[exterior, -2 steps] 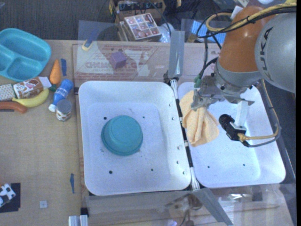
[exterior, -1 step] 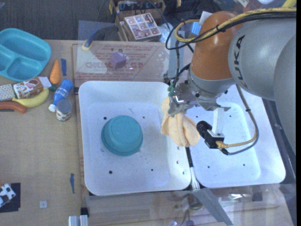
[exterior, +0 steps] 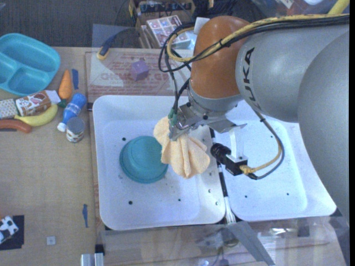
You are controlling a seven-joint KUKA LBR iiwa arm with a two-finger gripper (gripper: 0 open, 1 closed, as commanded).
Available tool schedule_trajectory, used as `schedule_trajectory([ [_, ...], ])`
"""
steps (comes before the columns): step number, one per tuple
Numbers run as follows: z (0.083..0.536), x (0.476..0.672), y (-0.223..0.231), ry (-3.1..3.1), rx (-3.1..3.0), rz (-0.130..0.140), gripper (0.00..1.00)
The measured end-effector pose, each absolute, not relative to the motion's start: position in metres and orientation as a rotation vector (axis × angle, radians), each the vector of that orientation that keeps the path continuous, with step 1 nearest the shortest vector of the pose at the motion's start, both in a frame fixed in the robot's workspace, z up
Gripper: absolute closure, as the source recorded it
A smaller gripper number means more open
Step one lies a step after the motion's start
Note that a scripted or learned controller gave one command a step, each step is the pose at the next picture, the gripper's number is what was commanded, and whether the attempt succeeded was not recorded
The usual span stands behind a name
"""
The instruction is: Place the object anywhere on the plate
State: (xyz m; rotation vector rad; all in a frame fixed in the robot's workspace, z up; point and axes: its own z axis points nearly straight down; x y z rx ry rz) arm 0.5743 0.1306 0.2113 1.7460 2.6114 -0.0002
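Camera view: grey arm [exterior: 288, 65] with orange band reaches in from the right over the left bin [exterior: 105, 148]; tool [exterior: 178, 127] sits above that bin's middle, fingers pinched on the top of a yellow cloth [exterior: 186, 151], which hangs bunched below it. Cloth's lower folds spread over the bin floor; can't tell if they touch it. Teal plate [exterior: 143, 159], looks like an upturned shallow dish, lies in the left bin just left of the cloth, cloth edge touching or slightly overlapping its right rim. Right bin [exterior: 288, 198] partly hidden by arm. Black and yellow cable [exterior: 249, 168] loops off the wrist. Off to the left on the bench [exterior: 44, 182]: blue divided tray [exterior: 25, 62], toy carrot [exterior: 66, 84], banana [exterior: 39, 117], small bottle [exterior: 71, 111], tin can [exterior: 75, 129]
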Motion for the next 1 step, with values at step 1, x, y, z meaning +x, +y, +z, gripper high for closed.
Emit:
schedule_trajectory([
  [1,0.2119,0.5746,0.1303,2.611,1.746,0.001,0.0],
])
